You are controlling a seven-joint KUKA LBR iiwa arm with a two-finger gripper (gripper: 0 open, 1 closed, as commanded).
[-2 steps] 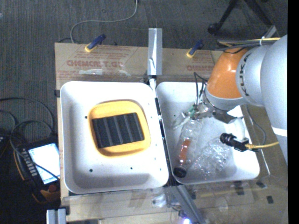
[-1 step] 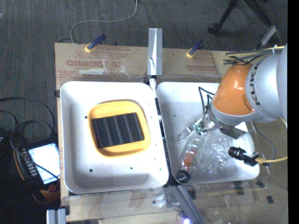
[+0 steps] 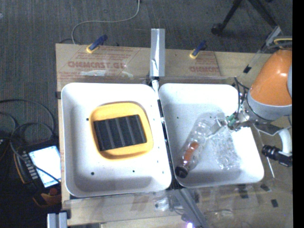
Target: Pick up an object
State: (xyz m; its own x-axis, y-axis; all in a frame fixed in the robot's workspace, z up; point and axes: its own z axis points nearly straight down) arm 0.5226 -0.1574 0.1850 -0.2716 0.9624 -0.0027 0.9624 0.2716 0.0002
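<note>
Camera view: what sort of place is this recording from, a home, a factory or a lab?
Probably a robotics lab: two white bins on a clamped board, carpet with loose cables, and an office chair base.

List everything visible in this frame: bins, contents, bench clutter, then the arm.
bins: 2, white, side by side on the bench, left bin, right bin
tray: 1, yellow rim with dark slatted centre, in left bin
bottle: 1, clear plastic, dark cap, lying diagonally in right bin
crumpled plastic: 1, clear, right bin, beside the bottle
clamps: 2, blue and yellow, far bench edge
metal bar: 1, grey, above the bins' divide
arm: 1, grey with orange band, over the right bin's right edge
claw: 1, by the bottle's top end
</note>
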